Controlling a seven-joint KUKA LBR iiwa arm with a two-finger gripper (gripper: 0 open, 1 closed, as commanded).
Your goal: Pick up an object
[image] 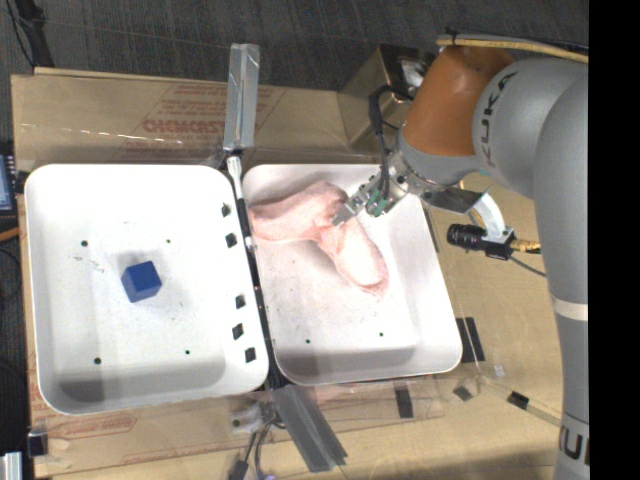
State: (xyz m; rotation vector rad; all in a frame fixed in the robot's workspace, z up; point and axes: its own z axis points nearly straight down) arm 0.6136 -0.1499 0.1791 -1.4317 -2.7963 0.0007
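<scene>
Step in hand, as judged: closing on the cloth (330, 230) for a lift.

**Location.** The cloth, pink and crumpled, lies in the far half of the right bin (420, 338). One lobe runs toward the wall shared with the left bin (60, 368); another trails down toward the bin's middle. The jaws are down at the cloth, where the two lobes meet. Whether they are released or clenched on fabric cannot be told; the tips are too small and merge with the folds.

**Doing it well.**
- Take a raised fold, not a flat layer. The junction of the lobes looks thickest and is the better bite.
- Go low enough to gather fabric, but stop short of the bin floor.
- Lift straight up and slowly. Limp cloth will drape and drag, so both lobes should clear the floor before any sideways travel.

**Edges and room.**
- The far wall is near the jaws, and the cloth's upper edge lies close to it.
- The arm (520, 118) overhangs the right rim, so room on that side is tight.
- The near half of the right bin is bare floor, as is the space straight above.
- A blue cube (142, 280) sits in the left bin, well apart and no hindrance.
- Trailing cloth could catch on the shared wall.
</scene>
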